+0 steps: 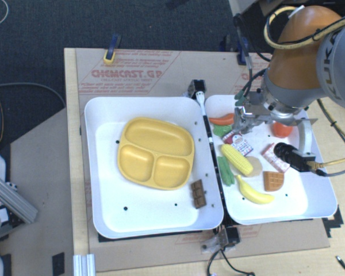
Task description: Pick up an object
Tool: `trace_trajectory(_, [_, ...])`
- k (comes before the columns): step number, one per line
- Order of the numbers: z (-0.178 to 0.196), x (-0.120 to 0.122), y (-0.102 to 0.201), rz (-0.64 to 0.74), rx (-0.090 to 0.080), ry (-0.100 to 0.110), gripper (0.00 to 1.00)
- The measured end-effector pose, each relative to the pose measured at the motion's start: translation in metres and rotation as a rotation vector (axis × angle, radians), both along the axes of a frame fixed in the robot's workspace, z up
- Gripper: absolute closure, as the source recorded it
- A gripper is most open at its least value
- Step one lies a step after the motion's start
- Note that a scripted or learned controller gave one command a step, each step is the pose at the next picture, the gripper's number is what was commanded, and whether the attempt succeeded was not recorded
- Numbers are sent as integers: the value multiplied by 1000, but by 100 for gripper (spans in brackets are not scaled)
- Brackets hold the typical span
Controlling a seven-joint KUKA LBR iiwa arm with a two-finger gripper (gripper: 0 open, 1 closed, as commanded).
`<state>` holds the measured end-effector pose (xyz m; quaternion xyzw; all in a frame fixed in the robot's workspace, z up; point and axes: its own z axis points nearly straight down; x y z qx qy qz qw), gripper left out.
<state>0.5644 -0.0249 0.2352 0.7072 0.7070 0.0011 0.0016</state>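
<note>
My gripper (244, 123) hangs low over the far left part of the right bin (313, 201), under the grey and orange arm. Just below it lies a red and white packet (241, 146), beside a corn cob (237, 159). An orange carrot-like piece (221, 119) and a green piece (221, 130) lie to its left. To its right is a red tomato (282, 130). Nearer the front are a banana (255, 193), a waffle (273, 181), a pink wafer (274, 158) and a long green vegetable (225, 170).
The left bin (98, 171) holds a yellow divided plate (155, 153) and a brown chocolate bar (198, 194) near its front right corner. Both bins rest on a cardboard sheet (132, 68). The arm's body looms over the right bin's far side.
</note>
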Motion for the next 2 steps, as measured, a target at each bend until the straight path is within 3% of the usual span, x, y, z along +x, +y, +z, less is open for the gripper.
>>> trace_trajectory(1, [-20,0,2,0,1,8,100])
trace_trajectory(2, [0,-4,6,2,1,0,100])
